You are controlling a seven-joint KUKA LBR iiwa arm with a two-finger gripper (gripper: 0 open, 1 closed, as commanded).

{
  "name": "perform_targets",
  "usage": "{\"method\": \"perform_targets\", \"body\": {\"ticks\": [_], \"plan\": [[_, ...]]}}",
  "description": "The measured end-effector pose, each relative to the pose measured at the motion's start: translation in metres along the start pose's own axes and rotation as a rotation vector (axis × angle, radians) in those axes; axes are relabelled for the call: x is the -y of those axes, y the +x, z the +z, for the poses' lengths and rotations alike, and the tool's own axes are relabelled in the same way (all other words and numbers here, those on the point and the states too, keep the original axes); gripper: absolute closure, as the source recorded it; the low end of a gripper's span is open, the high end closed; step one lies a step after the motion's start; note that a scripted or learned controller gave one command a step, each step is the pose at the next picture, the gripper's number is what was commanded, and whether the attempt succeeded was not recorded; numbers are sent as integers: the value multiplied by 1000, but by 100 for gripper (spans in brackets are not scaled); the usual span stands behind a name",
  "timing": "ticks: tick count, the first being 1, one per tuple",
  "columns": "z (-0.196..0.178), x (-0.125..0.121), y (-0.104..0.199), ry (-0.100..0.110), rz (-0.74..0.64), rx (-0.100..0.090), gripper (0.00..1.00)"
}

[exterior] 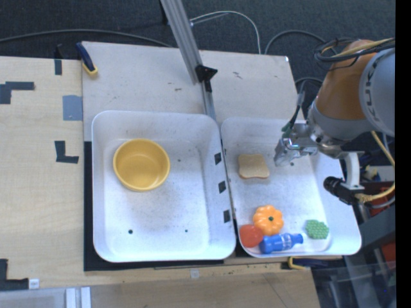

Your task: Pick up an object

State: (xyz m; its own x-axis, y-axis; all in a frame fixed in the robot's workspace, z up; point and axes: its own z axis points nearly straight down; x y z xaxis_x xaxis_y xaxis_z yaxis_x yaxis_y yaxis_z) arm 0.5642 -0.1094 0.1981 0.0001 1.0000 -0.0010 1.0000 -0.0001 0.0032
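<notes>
Camera view looks down on two white bins: the left bin (103, 191) holds a yellow bowl (141, 164), while the right bin (340, 233) holds a toast slice (253, 167) at centre and, lower down, a small pumpkin (268, 219), red piece (250, 236), blue bottle (280, 242) and green piece (316, 229). Right of the toast, the gripper (286, 154) hangs; whether its jaws are parted cannot be told.

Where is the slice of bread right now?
The slice of bread lies in the upper part of the right bin, just left of the gripper, above the small pumpkin.
</notes>
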Motion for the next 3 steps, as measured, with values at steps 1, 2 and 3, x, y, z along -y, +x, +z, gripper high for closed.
{"method": "perform_targets", "body": {"ticks": [1,2,3], "plan": [[-48,5,-7,-1,-1,0,100],[-54,0,44,3,-7,-3,100],[-48,2,96,5,-7,-2,100]]}}
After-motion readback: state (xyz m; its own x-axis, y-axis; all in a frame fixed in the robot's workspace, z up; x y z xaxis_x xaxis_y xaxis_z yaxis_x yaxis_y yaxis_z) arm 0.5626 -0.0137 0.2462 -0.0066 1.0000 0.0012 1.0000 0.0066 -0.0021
